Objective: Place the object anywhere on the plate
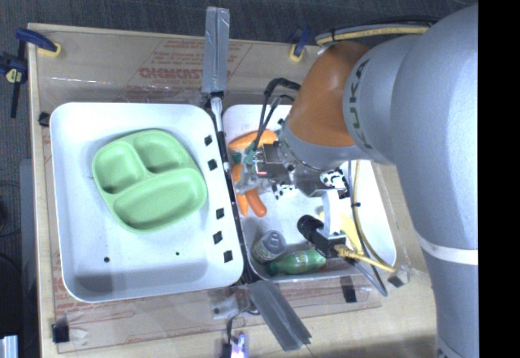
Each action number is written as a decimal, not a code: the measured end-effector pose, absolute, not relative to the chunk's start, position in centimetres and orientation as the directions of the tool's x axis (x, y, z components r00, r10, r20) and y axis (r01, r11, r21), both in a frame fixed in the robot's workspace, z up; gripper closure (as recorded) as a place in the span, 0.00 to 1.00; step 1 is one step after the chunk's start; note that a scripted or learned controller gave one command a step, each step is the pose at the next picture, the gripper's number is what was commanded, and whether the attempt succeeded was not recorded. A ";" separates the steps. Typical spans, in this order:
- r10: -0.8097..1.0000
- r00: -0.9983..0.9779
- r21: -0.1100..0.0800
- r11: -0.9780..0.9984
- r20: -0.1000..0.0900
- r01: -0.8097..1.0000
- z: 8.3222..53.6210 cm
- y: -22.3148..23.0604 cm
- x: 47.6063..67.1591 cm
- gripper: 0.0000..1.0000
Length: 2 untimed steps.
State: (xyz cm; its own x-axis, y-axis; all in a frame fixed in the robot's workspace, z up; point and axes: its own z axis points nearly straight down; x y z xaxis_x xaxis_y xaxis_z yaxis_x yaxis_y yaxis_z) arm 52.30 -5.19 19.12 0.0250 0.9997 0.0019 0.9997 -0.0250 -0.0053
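The big grey arm [422,105] hangs over the right white bin [382,235]. The green three-compartment plastic plate [149,178] lies in the left white bin [73,210]. The pincer's [258,172] grip I cannot tell. Beside it lies the small orange carrot-like toy [255,203], probably light, smooth, rigid; best pinched mid-body.

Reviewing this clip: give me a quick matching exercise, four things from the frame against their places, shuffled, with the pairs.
Things:
1. plate
2. bottle
3. carrot
4. gripper

Places:
A. lying along the near wall of the right bin
B. low over the right bin's left side, by the divider
C. in the left bin, nothing on it
D. in the right bin, just below the gripper in the picture

Pairs: 1-C, 2-A, 3-D, 4-B
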 end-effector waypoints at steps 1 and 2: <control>0.999 -0.036 -0.005 0.036 0.000 0.999 19.1 1.2 62.2 1.00; 0.999 -0.036 -0.005 0.036 0.000 0.999 19.1 1.2 62.2 0.00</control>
State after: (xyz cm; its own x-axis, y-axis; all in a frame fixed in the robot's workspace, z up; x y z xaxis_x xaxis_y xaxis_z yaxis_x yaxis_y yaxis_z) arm 62.24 1.16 19.07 -0.0362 0.9993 0.0005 0.9993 0.0362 -0.0053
